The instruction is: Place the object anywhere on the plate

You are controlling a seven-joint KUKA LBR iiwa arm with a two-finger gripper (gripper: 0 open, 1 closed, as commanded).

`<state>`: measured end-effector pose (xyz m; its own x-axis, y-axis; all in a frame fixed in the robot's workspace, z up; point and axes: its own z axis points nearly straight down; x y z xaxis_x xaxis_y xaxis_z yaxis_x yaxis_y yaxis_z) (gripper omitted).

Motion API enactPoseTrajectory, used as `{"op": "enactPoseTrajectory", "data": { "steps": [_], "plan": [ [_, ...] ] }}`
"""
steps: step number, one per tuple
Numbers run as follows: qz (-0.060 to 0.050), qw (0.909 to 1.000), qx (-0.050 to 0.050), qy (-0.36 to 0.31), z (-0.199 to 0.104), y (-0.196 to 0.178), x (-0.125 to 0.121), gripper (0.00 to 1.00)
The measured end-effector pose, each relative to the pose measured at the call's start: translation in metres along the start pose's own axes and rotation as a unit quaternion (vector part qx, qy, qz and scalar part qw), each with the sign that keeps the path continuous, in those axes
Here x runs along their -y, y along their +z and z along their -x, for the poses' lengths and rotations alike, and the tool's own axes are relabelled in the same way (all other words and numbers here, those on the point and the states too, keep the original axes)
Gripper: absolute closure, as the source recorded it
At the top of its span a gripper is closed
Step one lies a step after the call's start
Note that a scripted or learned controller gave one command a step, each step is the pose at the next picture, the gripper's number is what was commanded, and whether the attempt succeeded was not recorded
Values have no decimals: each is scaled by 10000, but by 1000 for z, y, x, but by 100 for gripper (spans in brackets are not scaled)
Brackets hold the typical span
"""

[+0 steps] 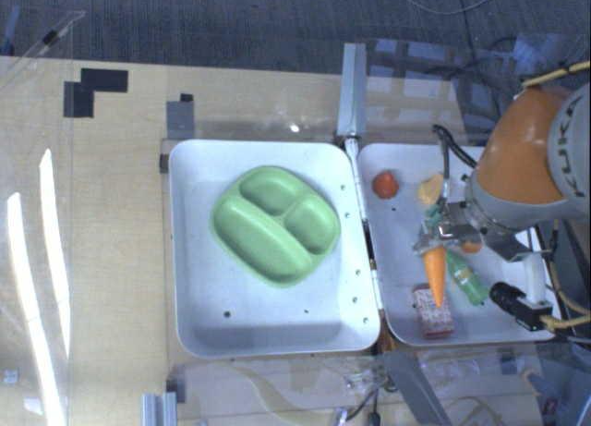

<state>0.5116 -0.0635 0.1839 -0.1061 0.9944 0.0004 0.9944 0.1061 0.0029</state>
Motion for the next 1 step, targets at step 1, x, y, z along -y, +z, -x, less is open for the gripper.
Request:
{"op": "enactPoseTrajectory", "data": {
  "steps": [1],
  "plan": [
    [3,10000,6,62,-66,-46,-70,100]
  ]
}}
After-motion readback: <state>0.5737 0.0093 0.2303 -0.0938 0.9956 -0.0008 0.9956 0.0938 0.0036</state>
